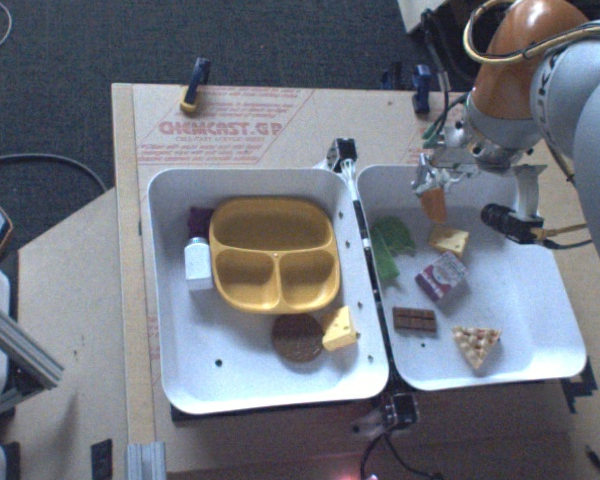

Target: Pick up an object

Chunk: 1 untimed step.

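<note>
Two shallow white bins side by side on the bench (130,368), left bin (165,298) and right bin (550,298), with a black-and-white divider strip (360,230) along the shared edge. Taking the yellow divided plate (275,253) in the left bin as landmark: just left of it, touching its rim, a small white bottle (198,263); above that bottle, at the plate's upper left corner, a dark purple item (200,218), too dim to name. Below the plate, a round brown cookie (298,337), and just right of that a yellow cheese wedge (340,329) touching the plate's lower right corner. Right of the plate, across the strip, a green leafy piece (388,245); farther right a small yellow cheese piece (449,241), a purple-and-white packet (442,275), a brown chocolate bar (414,319) and a pizza slice (477,344), all apart from one another. Well to the plate's upper right, over the right bin's far part, the end effector (435,190) pointing down from the grey arm (570,78) with its orange band, fingers closed on an orange block (435,206) that hangs just above the small cheese piece, seemingly lifted clear of the bin floor.
</note>
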Tool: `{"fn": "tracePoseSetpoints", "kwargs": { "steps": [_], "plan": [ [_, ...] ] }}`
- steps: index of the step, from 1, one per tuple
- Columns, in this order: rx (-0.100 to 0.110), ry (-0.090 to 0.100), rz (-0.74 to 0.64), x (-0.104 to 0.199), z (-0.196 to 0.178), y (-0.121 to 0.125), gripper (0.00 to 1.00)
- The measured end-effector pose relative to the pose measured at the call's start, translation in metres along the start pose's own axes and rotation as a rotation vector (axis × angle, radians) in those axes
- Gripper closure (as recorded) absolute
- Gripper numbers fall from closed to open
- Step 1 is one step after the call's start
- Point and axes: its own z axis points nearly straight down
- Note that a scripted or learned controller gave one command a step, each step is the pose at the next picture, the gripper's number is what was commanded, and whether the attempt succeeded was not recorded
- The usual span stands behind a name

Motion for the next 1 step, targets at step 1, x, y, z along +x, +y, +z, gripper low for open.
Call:
{"fn": "tracePoseSetpoints", "kwargs": {
  "steps": [1],
  "plan": [
    [-0.002, 0.000, -0.001, 0.0015, -0.0644, 0.0045, 1.00]
  ]
}}
